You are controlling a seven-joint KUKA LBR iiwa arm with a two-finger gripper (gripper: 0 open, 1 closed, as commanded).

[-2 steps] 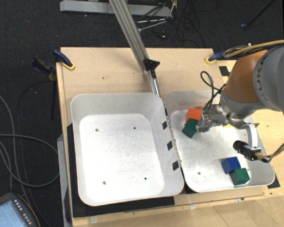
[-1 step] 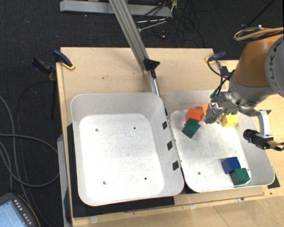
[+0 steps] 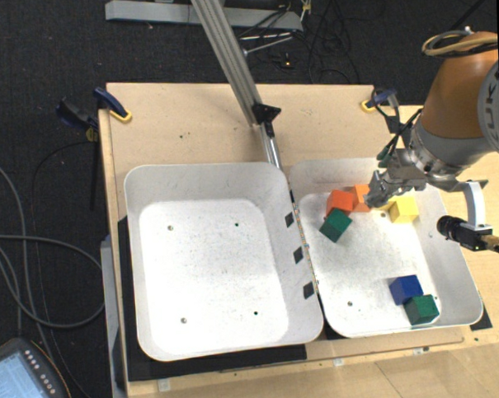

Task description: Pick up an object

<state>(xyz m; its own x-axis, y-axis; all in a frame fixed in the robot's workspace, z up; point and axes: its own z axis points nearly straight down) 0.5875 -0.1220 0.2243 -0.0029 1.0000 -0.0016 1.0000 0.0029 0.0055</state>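
In the right bin (image 3: 450, 259) lie several blocks. An orange block (image 3: 342, 201) sits near the back, with a green block (image 3: 336, 226) just in front of it. A yellow block (image 3: 403, 209) lies to their right. A blue block (image 3: 405, 288) and a dark green block (image 3: 422, 308) rest near the front right corner. My gripper (image 3: 380, 192) hangs low over the back of the right bin, between the orange and yellow blocks, right beside the yellow one. A second orange piece (image 3: 362, 195) shows just left of the gripper.
The left bin (image 3: 144, 240) stands beside the right one. A slanted metal pole (image 3: 231, 59) runs down to the bins' shared back edge. Clamps (image 3: 113, 105) sit at the bench's back corners. Cables lie on the floor at left.
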